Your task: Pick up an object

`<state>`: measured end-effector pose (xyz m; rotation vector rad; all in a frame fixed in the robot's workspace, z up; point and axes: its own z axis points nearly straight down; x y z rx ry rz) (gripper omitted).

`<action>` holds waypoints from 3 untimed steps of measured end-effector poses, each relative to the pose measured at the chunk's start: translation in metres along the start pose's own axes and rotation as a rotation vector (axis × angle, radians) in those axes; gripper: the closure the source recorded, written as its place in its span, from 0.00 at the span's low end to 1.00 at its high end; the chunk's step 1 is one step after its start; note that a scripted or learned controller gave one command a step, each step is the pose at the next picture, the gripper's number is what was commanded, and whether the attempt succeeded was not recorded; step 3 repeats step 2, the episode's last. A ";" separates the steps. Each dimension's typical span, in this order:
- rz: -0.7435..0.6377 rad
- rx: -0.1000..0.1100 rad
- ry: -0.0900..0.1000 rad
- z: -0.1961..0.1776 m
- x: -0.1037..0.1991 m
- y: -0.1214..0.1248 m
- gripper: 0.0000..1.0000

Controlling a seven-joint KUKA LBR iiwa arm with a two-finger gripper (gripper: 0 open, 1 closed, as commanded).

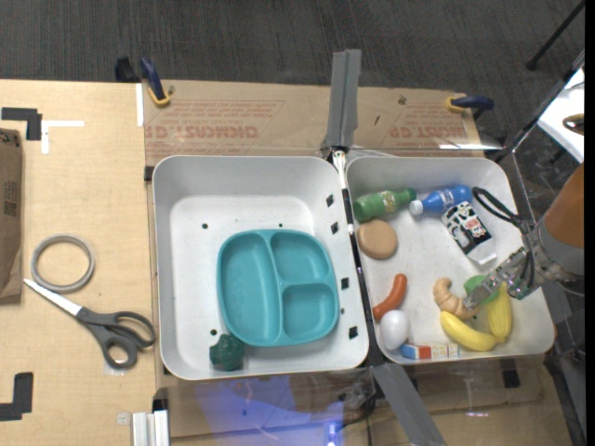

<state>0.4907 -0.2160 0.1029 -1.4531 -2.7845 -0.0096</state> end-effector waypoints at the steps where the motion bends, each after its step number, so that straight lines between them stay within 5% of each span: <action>1: 0.310 0.005 -0.005 0.010 0.016 0.046 1.00; 2: 0.256 0.006 -0.006 -0.122 0.055 0.116 1.00; 3: 0.256 0.006 -0.006 -0.122 0.055 0.116 1.00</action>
